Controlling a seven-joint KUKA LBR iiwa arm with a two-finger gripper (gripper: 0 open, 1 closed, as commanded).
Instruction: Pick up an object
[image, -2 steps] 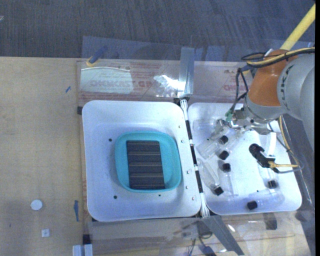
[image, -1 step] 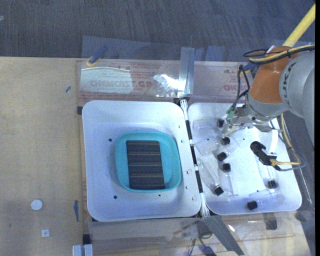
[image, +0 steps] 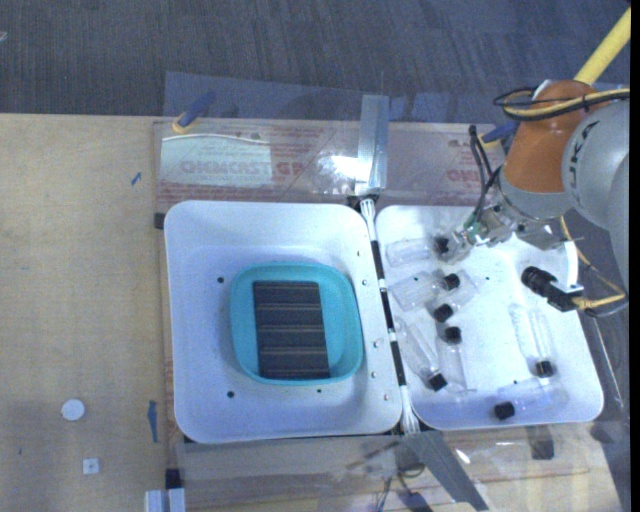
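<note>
Crowding the right bin (image: 580, 395), clear vials (image: 440, 292) surround jaws (image: 468, 235), grip unclear.

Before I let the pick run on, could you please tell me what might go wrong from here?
1. The bottles in the right bin are clear and lie crowded together, so the gripper may close on a slippery side and slip off, or nudge a neighbour.
2. The gripper sits near the bin's far wall, so it could catch the rim.
3. Loose cables by the wrist hang over the bin and might snag.
</note>
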